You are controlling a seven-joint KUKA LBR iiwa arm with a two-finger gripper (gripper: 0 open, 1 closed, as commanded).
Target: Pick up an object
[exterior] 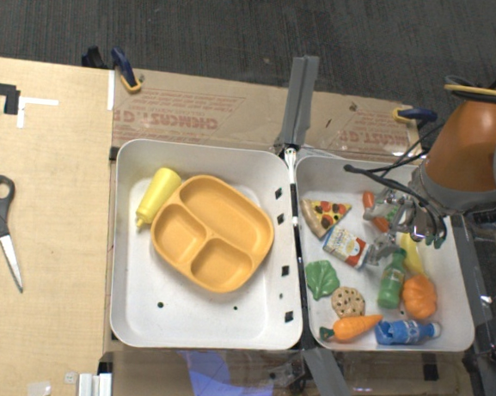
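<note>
Cardboard point(195, 111) behind the bins carries mirrored print, not readable. Small carton point(345, 244) and blue bottle point(407, 333) bear labels too small to read. Gripper point(390, 222) sits low over the right bin point(462, 293), toward its back right corner, just above the carton and beside the green bottle point(392, 281); finger opening: cannot tell, nothing seen held. Right bin also holds pizza slice point(325, 214), cookie point(348, 302), carrot point(351, 326) along the front edge. Left bin point(127, 303): yellow divided tray point(212, 231), yellow bottle point(157, 195) at its back left.
</note>
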